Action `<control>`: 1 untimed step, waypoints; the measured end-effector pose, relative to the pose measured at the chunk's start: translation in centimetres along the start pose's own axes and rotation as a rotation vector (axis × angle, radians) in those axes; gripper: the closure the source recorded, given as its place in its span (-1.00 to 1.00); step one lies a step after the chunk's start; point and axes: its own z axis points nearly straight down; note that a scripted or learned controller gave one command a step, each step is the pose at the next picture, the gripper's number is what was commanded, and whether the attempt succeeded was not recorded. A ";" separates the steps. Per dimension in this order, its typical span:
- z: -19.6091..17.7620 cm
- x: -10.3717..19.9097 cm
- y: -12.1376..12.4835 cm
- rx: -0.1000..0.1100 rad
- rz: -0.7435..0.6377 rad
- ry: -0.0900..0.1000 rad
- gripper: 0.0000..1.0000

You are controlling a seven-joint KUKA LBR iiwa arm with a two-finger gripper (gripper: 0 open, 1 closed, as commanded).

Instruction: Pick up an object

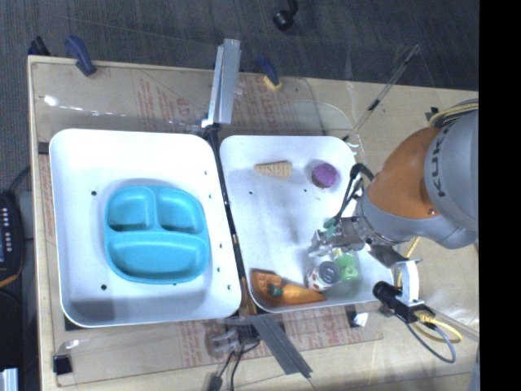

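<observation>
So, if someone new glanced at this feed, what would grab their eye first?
Probably the bright blue divided tray filling the left bin, then the arm's orange band at right. Below it the gripper sits low in the right bin, just above a small can, with an orange carrot along the near wall.

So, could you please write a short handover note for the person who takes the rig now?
Gripper: low in the right bin, just above a small can and a green item. Whether it grips anything cannot be seen.
Things: carrot lies at the bin's near edge, beige cone and purple ball at the far side. The left bin holds a blue divided tray.
Done: no object visibly lifted.
Left: grasp one object and lift it.
</observation>
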 end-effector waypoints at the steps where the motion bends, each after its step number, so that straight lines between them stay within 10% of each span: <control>1: 0.0 0.0 0.0 0.000 0.000 0.000 -1.00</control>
